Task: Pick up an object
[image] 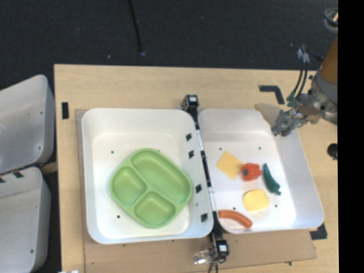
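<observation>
In the right bin (296,209) lie a flat yellow cheese slice (229,164), a red tomato-like piece (250,171), a dark green pepper (271,178), a round yellow piece (256,200) and an orange-red sausage (235,218) near the front rim. My gripper (282,125) hangs over the bin's far right corner, well behind and to the right of these pieces. Nothing shows between its fingers.
The left bin (94,152) holds a light green divided plate (150,187). A black-clipped divider (200,164) runs between the bins. White chairs (23,129) stand left of the bench. The arm (324,90) enters from the right edge.
</observation>
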Tool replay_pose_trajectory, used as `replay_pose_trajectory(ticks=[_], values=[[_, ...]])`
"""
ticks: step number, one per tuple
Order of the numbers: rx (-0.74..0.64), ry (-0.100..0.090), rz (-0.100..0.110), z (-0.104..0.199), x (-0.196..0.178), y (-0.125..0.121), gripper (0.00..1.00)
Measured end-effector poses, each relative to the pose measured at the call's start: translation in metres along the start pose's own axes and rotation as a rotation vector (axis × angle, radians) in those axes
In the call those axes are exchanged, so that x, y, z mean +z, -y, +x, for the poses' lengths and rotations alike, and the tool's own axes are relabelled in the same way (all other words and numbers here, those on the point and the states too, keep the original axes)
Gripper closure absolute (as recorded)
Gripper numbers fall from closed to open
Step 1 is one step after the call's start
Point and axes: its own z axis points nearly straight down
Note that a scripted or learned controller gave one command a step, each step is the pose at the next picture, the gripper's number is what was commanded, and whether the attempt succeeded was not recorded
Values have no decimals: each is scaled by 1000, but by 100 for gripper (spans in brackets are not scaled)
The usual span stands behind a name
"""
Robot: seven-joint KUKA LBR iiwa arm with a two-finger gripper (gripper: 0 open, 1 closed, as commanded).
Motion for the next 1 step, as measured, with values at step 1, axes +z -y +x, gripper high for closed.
replay_pose_trajectory(ticks=[1], values=[[0, 0, 2, 54, 16, 15, 100]])
